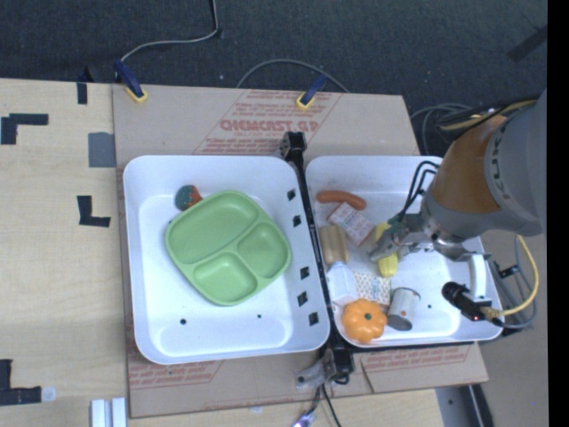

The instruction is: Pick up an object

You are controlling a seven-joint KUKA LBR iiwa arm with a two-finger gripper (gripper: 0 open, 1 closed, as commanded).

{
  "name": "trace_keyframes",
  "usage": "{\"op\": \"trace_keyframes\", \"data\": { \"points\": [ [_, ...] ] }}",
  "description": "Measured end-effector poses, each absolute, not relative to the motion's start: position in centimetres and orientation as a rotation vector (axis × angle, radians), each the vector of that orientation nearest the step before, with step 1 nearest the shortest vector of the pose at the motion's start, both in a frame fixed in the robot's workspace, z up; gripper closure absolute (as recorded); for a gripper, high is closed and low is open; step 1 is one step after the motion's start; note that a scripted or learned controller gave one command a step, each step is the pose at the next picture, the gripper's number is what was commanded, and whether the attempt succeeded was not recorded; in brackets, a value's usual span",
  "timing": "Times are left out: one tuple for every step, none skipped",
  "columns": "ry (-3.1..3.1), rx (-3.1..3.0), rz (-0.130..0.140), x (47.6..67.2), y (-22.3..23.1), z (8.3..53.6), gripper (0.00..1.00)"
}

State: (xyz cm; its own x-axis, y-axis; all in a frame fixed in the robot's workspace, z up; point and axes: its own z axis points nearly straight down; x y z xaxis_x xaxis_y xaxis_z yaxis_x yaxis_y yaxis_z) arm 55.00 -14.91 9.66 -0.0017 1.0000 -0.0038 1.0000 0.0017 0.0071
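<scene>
Yellow piece (388,264) lies in right bin (427,169), just beside tool (394,244). Tool low among the clutter; its grip state cannot be told. Nothing visibly lifted; pick apparently not done.

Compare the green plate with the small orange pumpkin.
The green plate lies flat in the left bin; the orange pumpkin sits in the right bin. The plate is much the bigger, shallow with three compartments; the pumpkin is round and compact. Both lie apart from the hand.
</scene>
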Motion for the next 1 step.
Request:
{"op": "trace_keyframes", "data": {
  "points": [
    [2.225, 2.217, 0.003, 54.95, -5.76, 18.48, 1.00]
  ]
}}
